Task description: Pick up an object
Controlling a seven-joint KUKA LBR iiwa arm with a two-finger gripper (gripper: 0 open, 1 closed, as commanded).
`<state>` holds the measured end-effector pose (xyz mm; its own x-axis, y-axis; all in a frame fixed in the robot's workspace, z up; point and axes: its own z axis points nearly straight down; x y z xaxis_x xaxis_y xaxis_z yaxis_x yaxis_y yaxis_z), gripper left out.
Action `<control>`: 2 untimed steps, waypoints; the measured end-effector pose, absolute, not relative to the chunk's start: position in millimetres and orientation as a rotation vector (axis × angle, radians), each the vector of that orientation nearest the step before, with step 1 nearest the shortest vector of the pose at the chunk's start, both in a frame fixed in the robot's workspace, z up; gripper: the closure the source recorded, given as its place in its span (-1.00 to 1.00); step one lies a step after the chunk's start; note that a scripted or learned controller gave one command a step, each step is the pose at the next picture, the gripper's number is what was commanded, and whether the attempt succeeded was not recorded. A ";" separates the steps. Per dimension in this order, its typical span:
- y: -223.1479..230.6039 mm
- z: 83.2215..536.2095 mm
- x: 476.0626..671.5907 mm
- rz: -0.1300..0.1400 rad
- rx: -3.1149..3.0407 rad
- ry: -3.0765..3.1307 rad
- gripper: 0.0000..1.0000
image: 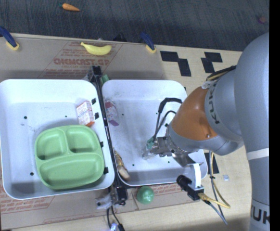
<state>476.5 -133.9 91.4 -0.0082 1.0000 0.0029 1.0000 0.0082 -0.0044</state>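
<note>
Across the bench (130,61) lies brown printed cardboard, and beyond its far edge is dark carpet (130,8) with a small orange thing (70,6) lying on it. On the cardboard sit two shallow white bins side by side, their inner walls touching along a black clip strip.

Taking the right bin (130,88) as landmark: the grey arm with its orange band (193,119) reaches over its right wall, and the gripper (154,148) hangs low over its floor toward the near right part. Whether its claw is wide, narrow or holding anything cannot be told; nothing is seen between the fingers. Against this bin's left wall lies a small crumpled packet (110,112), and at its near left corner a tan object (121,168) rests by the wall. Much of the white floor between these and the gripper is bare.

Left of the landmark, the left bin (15,100) carries a green divided tray (70,157) and a small carton (85,113) near its right wall. Beyond the landmark's far left corner lies a yellow banana (96,47); just past its near wall sits a green ball (145,194). Blue clamps (8,37) hold the cardboard's far edge.
</note>
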 end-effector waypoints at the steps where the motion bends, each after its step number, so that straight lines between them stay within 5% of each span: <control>1: -180.4 260.4 477.7 -0.001 -2.218 -2.232 1.00; 2: -205.7 221.3 476.3 0.002 -2.214 -2.226 1.00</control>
<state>476.3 -205.7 221.3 -0.0053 1.0000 0.0003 1.0000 0.0053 -0.0023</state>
